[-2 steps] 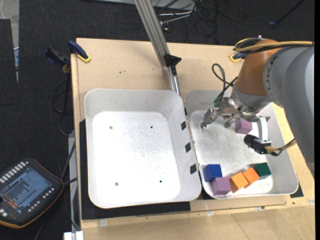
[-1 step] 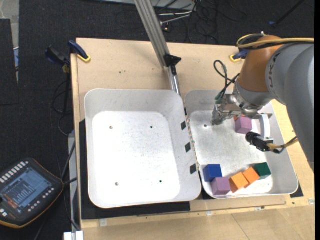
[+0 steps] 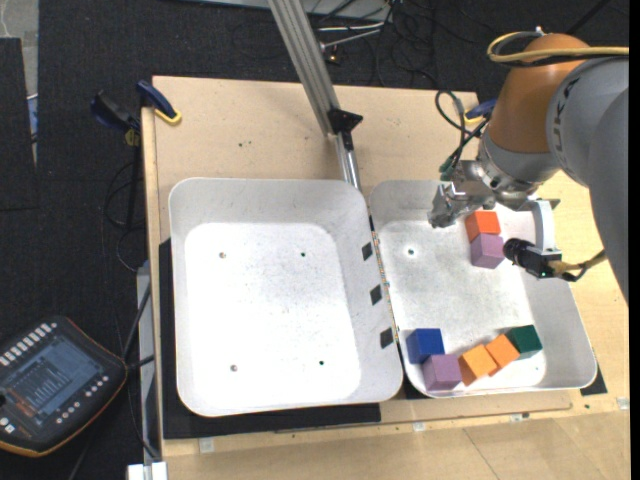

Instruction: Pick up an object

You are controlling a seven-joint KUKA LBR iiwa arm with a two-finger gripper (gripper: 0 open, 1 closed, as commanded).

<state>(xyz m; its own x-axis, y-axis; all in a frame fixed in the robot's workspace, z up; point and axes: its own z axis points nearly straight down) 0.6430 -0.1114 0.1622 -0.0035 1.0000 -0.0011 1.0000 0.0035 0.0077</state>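
Observation:
The right bin (image 3: 420, 268) holds several small blocks. An orange block (image 3: 483, 223) sits near its far side with a purple block (image 3: 487, 251) touching it just in front. Along the near edge lie a blue block (image 3: 425, 344), a second purple block (image 3: 443, 371), a second orange block (image 3: 479, 360) and a green block (image 3: 523, 342). My gripper (image 3: 444, 208) hangs low over the far part of the right bin, just left of the far orange block. Nothing shows in its grasp.
The left bin (image 3: 200, 268) stands beside the right one, their rims meeting at the middle. A slanted metal pole (image 3: 310, 68) runs down to the far edge between the bins. A black cable part (image 3: 530, 258) of the arm hangs right of the purple block.

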